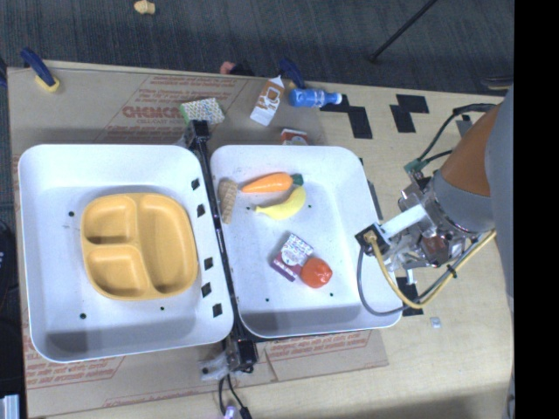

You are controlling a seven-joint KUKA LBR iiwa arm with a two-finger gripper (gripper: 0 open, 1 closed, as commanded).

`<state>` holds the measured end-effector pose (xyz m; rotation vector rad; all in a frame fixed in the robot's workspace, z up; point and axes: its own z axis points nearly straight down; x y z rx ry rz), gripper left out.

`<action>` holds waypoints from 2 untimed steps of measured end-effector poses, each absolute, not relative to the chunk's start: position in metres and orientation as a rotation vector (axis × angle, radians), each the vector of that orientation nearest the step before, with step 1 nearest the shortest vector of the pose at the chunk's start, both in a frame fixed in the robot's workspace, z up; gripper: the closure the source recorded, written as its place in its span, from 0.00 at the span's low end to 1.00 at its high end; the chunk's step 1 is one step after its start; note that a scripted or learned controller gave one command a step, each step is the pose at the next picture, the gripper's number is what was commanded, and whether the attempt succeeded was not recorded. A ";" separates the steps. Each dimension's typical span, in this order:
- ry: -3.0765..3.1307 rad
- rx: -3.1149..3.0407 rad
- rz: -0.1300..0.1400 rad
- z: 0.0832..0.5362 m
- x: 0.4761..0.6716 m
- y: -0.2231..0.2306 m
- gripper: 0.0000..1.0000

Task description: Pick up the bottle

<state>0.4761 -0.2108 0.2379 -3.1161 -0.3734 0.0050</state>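
Dark grey carpet runs along the top of the view, with a small yellow scrap (144, 7) lying on it. Below it, the pale wood bench (454, 365) is covered under the bins by flattened brown cardboard (148, 107) with red print. Black tape marks (384, 112) sit on the bench top at upper right.

Left bin (39, 234): holds a yellow divided plate (138, 244).

Right bin (341, 312): an orange carrot (266, 182) touching a banana (284, 204), a tan cone-like piece (228, 199) by the left wall, and a small printed packet (293, 256) touching a red round item (315, 272).

Bottle (312, 99): blue, lying on its side on the bench beyond the right bin, outside both bins, beside a small carton (267, 101).

Claw (410, 256): over the right bin's right rim, well apart from the bottle, wrapped in cables; cannot tell how far open it is. Nothing seen in its grip.
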 end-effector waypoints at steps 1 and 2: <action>-0.328 -3.122 0.005 0.247 0.476 -0.192 1.00; -0.340 -3.117 0.008 0.256 0.477 -0.192 1.00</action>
